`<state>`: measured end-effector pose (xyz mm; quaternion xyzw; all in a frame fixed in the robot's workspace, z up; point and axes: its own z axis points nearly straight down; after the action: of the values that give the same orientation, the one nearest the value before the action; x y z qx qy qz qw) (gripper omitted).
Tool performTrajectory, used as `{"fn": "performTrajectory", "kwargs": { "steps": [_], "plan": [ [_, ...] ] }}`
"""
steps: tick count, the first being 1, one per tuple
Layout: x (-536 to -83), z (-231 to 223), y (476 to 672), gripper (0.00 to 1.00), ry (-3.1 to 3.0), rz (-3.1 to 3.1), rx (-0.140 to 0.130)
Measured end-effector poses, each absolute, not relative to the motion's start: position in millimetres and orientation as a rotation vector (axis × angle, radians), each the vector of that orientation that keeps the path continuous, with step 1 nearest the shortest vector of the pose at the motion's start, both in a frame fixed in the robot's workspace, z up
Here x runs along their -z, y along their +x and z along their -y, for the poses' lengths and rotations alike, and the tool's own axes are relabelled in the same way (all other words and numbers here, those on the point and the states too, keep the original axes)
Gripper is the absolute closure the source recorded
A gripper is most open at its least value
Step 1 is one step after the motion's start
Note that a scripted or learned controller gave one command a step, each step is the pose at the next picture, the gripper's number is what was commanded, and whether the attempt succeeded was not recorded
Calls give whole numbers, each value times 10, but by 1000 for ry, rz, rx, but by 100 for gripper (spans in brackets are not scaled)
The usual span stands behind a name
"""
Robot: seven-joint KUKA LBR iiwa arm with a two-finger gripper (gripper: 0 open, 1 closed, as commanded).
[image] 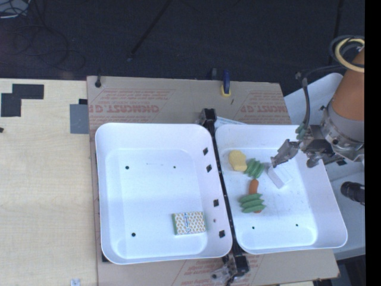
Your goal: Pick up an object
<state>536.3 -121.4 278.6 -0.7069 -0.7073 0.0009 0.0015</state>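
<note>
2 bins: white, side by side on worktop (pixel 59 189).
L bin (pixel 119 142): patterned pad (pixel 189 223).
R bin (pixel 324 219): yellow piece (pixel 237 160), 2 green items (pixel 252 202), orange bit (pixel 253 186).
Tool (pixel 286 154): over R bin, grip state can't tell.

Robot lab bench, two white bins (pixel 155 137) on cardboard (pixel 149 103), loose cables (pixel 36 40)

The gripper (pixel 284 155) hangs over the right bin (pixel 321 231), its fingers apart and holding nothing. Left of it in this bin lie a yellow piece (pixel 237 160), a green pod (pixel 255 168), a small carrot (pixel 253 186) and another green pod (pixel 252 203). The left bin (pixel 119 243) has a patterned sponge (pixel 189 223) near its front.
</note>
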Motion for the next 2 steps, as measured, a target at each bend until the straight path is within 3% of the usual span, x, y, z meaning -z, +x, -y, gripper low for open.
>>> {"fn": "performTrajectory", "kwargs": {
  "steps": [1,2],
  "plan": [
    [-2257,599,5464,0,-2210,2221,-6],
    [-1847,-200,5321,0,-2211,2222,-7]
  ]
}}
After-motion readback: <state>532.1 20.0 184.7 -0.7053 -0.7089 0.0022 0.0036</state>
